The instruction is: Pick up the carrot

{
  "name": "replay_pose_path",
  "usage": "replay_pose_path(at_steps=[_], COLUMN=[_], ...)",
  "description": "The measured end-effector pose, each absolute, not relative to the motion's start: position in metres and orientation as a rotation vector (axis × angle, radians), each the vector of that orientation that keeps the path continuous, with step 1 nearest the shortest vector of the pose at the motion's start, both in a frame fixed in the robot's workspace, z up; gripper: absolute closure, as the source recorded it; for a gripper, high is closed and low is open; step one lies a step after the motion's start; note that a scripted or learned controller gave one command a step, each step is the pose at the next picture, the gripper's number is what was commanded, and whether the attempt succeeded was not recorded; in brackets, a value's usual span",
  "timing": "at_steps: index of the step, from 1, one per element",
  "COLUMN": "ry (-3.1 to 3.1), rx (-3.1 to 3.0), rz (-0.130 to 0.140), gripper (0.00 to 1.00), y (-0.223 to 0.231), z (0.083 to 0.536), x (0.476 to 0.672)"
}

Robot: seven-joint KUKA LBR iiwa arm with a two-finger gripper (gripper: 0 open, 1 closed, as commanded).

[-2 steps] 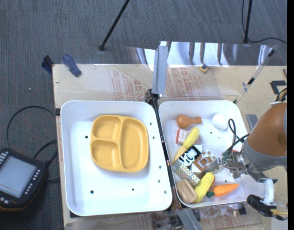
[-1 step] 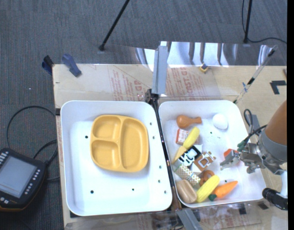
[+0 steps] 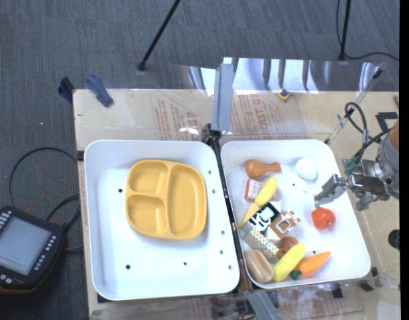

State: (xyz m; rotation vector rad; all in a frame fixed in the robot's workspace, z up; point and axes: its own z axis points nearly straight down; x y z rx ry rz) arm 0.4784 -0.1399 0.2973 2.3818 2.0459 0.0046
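The carrot point(image 3: 312, 263) lies in the right bin point(image 3: 347, 242), near its front right corner, long axis slanting: pointed orange tip up and to the right, green end down-left, touching a corn cob point(image 3: 288, 261). The tool point(image 3: 331, 191) hovers above a red tomato point(image 3: 323, 218), at the bin's right side (whether its fingers are spread cannot be told). A yellow divided plate point(image 3: 167, 199) sits in the left bin point(image 3: 107, 245). The cardboard-covered table point(image 3: 151, 115) stands on grey carpet point(image 3: 71, 32)
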Motion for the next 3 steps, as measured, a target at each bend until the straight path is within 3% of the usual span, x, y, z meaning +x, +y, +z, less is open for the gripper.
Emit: replay_pose_path(at_steps=[1,2,3], ry=[2.055,2.055,2.055], rx=[2.392,2.392,2.392], rz=[-0.015,-0.016,-0.016], gripper=[1.00,0.00,0.00], y=[-0.1400,-0.1400,-0.1400], z=[0.2988,0.2986,0.2987], x=[0.4772,0.4771,0.4771])
